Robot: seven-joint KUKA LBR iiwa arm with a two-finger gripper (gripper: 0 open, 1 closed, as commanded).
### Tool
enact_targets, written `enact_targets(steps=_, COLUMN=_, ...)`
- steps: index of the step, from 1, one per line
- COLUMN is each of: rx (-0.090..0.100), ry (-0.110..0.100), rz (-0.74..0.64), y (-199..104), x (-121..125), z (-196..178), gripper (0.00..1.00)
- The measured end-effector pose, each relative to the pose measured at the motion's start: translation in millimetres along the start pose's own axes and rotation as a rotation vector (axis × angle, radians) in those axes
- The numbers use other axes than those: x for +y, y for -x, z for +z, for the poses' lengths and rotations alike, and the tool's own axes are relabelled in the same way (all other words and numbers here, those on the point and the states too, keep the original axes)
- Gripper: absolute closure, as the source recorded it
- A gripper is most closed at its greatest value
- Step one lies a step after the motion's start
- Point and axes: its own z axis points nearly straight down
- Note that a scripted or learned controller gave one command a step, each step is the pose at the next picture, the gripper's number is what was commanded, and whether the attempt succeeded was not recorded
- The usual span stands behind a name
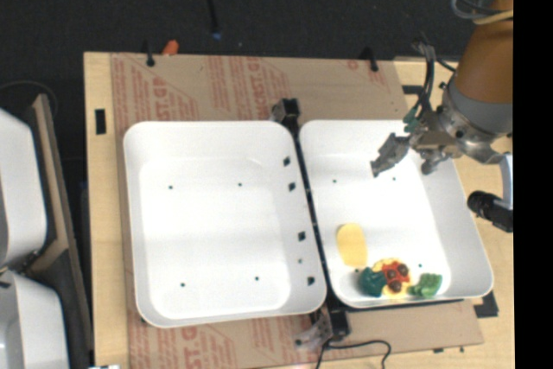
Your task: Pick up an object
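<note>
In the right bin (449, 212), a pale yellow block (351, 244) lies near the front left. Just in front of it sits a cluster against the front wall: a teal piece (371, 282), a red and yellow piece (396, 273) and a green piece (427, 283). My gripper (408, 160) hangs over the back part of the right bin, well behind these objects. Its two dark fingers are spread open with nothing between them.
The left bin (216, 220) lies beside the right one, with black clips (301, 186) along the divide between them. Both bins rest on a cardboard sheet (216, 86) over the bench. A dark cable runs across the floor behind.
</note>
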Motion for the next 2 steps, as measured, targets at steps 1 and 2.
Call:
enact_targets(steps=1, rx=0.001, ry=-0.009, rz=-0.003, y=-52.6, x=-45.6, z=93.1, gripper=0.0)
enact_targets(steps=2, rx=0.0, ry=0.0, rz=0.0, y=-50.6, x=-43.7, z=89.2, gripper=0.0)
